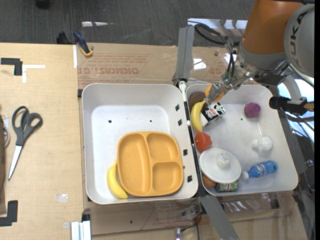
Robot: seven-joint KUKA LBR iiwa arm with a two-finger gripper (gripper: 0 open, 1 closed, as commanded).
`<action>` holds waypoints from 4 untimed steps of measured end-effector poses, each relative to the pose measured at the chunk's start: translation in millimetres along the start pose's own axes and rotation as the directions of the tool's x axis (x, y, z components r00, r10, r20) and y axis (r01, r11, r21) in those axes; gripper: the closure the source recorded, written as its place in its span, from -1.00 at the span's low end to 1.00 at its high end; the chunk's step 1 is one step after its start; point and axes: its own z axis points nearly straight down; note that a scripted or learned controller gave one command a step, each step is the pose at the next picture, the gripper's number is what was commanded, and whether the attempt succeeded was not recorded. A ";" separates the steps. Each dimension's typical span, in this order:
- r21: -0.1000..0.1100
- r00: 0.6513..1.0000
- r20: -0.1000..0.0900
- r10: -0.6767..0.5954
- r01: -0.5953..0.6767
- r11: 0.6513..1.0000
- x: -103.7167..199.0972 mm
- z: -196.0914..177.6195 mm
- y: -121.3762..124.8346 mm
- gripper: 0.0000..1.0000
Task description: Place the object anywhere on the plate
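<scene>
Camera view: orange plate (150, 163) with three compartments sits in the left bin (100, 114), nothing on it. A yellow banana (115, 183) lies just beside the plate's lower-left edge, partly tucked under it.

Right bin (280, 149) holds the clutter: a second banana (197, 116) against the left wall, a red-orange ball (203, 141) just below it, a white lid-like dish (220, 165) with a can (226, 186) poking out beneath, a blue bottle (261, 169), a white lump (261, 144), a purple ball (252, 109).

Gripper (215, 100) is down in the right bin's upper-left corner, tip just above a small black-and-white card-like item (212, 112) that lies touching the second banana. Too small and dark to see whether the claw is apart or together; cannot tell, and no grasp is visible.

Step judged: the pick phase, target likely the card-like item or the second banana. Nothing has reached the plate yet.

Next move calls for a secure grasp, a lift clear of the wall between the bins, travel left, and release over any plate compartment.
</scene>
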 end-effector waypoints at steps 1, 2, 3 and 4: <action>-0.001 0.981 -0.002 -0.195 0.195 0.981 68.7 50.6 2.0 1.00; 0.001 1.000 -0.002 0.030 -0.030 1.000 156.1 28.6 -34.3 1.00; 0.001 0.998 -0.002 -0.055 0.055 0.998 211.8 35.3 -39.4 1.00; 0.000 0.996 -0.001 -0.091 0.091 0.996 232.0 33.2 -2.7 1.00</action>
